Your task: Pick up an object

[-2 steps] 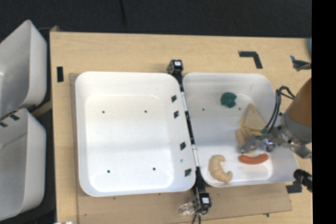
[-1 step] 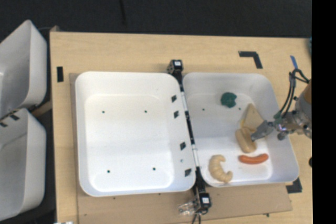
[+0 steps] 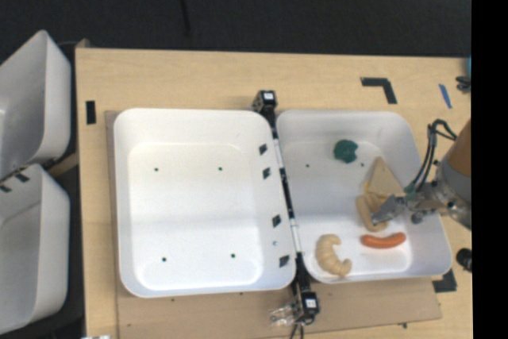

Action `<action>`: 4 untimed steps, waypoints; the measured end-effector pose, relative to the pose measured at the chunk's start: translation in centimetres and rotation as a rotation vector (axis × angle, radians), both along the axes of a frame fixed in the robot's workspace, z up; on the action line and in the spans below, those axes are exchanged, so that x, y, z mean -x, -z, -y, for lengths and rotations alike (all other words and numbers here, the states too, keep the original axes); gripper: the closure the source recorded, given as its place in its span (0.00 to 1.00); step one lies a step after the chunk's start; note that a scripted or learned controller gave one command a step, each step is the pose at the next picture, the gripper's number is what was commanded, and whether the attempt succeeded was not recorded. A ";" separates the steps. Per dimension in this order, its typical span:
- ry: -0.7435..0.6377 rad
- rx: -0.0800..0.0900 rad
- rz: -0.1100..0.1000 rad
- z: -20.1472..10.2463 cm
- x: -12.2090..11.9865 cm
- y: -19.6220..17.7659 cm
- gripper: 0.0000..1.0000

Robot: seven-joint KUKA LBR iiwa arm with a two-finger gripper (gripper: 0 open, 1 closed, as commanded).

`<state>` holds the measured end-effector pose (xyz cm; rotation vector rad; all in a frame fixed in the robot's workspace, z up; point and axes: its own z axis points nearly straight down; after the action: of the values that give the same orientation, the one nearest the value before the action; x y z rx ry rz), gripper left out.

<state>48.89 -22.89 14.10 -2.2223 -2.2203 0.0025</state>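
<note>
The right bin (image 3: 317,131) holds several items. A small green lump (image 3: 345,150) lies near its back. A tan wedge (image 3: 382,179) rests toward the right wall. A red sausage (image 3: 383,240) and a pale croissant-shaped piece (image 3: 333,255) lie near the front. My gripper (image 3: 390,211) hangs low over the right bin, at the tan wedge's lower end and just above the sausage. Nothing is visibly lifted. The grey arm (image 3: 454,185) comes in from the right edge.
The left bin (image 3: 127,171) sits beside the right one, split from it by a ridge with black clips (image 3: 279,202). Around both bins runs the wooden bench (image 3: 198,79) with black corner marks. White containers (image 3: 32,107) stand at far left.
</note>
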 end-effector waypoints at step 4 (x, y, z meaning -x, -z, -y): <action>0.001 0.000 0.000 0.0 0.0 4.3 0.00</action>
<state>48.91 -22.88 9.85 -2.2233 -2.2193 0.0023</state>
